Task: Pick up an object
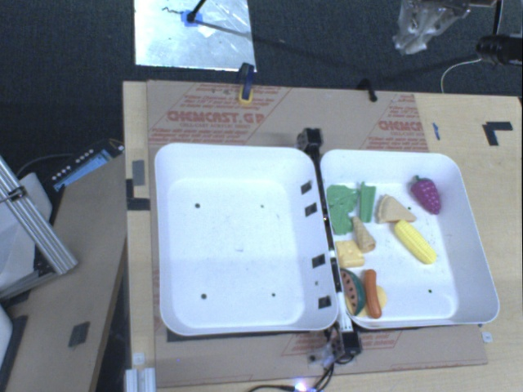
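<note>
A: Where are the objects seen?
B: Glossy plastic foods, a bumpy purple grape bunch (425,193) and a smooth yellow corn cob (414,242) among them, are gathered in the right bin (470,300).
A: And the pincer (418,24)?
B: Blurred at upper right; its state cannot be told.

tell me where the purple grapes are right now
In the camera view, the purple grapes lie in the right bin, near its far right corner, just right of the tan wedge and above the yellow corn.
</note>
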Robot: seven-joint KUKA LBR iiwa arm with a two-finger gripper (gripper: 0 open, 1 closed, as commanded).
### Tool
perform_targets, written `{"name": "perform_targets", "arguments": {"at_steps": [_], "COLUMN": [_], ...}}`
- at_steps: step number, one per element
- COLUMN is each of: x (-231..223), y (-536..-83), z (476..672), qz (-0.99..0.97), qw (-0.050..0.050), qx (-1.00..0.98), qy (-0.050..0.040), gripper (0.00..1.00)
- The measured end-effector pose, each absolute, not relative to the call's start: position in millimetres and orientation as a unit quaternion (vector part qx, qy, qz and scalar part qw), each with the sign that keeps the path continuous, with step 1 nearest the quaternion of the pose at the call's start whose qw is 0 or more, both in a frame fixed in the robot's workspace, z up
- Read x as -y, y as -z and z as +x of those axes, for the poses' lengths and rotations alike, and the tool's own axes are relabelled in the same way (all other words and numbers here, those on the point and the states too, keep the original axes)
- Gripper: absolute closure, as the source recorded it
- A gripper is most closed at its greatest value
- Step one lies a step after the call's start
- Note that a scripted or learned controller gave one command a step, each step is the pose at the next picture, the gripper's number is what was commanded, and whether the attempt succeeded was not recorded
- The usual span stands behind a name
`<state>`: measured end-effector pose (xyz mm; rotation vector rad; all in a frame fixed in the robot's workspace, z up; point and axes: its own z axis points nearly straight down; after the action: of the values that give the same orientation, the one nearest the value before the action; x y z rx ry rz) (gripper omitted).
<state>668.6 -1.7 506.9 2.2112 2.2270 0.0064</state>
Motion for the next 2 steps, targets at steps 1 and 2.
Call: {"name": "perform_targets", "arguments": {"at_steps": [1, 2], "x": [-49, -59], "y": [-389, -406], "z": [572.9, 619.9], "qz": [0.704, 0.705], "qw": [-0.006, 0.002], "qx": [-0.71, -0.709], "qy": [0.0046, -0.0018], "gripper": [1.0, 1.0]}}
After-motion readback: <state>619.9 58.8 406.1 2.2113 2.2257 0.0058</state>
